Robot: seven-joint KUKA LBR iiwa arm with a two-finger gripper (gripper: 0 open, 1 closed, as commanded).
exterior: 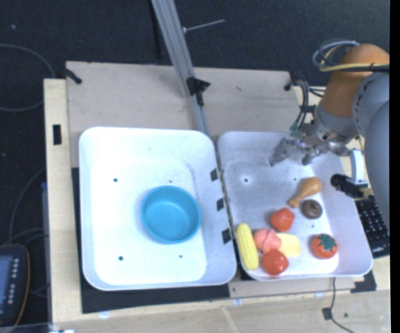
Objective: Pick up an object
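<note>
My gripper hovers over the far part of the right bin, fingers spread open with nothing between them. Toy food lies in the near half of that bin: an orange drumstick just below the gripper, a brown round piece, a red tomato, a yellow corn cob, a pink piece, a yellow piece, a red fruit and a strawberry-like red fruit.
The left bin holds a blue bowl. A grey metal pole slants down to the bins' far junction. A black keyboard lies right of the right bin.
</note>
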